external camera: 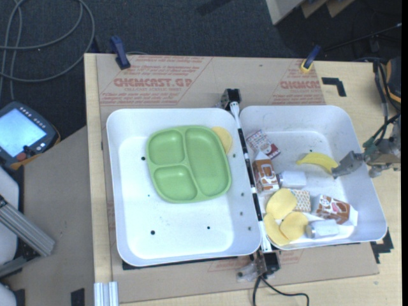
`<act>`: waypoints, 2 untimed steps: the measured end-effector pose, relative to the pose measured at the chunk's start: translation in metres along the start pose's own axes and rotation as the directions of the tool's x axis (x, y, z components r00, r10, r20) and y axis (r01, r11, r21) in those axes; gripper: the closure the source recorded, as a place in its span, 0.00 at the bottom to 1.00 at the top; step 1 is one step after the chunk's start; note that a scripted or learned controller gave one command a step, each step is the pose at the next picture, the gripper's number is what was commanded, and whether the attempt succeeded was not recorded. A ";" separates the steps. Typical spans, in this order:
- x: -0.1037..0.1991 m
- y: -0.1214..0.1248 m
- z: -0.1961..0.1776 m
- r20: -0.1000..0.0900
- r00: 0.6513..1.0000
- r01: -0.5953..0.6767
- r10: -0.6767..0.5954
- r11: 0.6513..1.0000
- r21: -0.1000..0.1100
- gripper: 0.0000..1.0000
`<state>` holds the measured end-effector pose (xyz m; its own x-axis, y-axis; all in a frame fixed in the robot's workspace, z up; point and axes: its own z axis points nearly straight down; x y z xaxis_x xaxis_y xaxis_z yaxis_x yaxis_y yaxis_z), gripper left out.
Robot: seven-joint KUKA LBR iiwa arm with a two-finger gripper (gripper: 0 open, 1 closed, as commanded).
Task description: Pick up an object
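Observation:
The right bin [357, 129] holds several small items. A yellow banana [317, 162] lies near its middle, with a white block [293, 179] just below it. Two brown-and-white snack packets [265, 174] lie along the left wall, and another packet [334, 209] sits at the lower right. Pale yellow round pieces [287, 215] are stacked at the front, beside a small clear bottle [324, 230]. My gripper [347, 165] reaches in over the right rim, low and just right of the banana's tip, with nothing visibly held.
The left bin [127, 190] carries a green three-compartment plate [189, 163] with a yellow round piece [223, 138] tucked behind its right edge. A handheld screen [22, 134] sits off the bench at the left. Clamps [119, 51] hold the board's back edge.

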<state>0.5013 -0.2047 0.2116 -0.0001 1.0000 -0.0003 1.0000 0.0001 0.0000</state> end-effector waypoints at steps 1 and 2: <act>0.033 0.018 0.112 0.000 1.000 0.000 0.000 1.000 -0.009 0.00; 0.067 0.091 0.117 0.006 1.000 -0.001 0.001 1.000 -0.020 0.00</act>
<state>0.5919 -0.1382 0.0947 0.0010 1.0000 -0.0067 0.9998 -0.0008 0.0204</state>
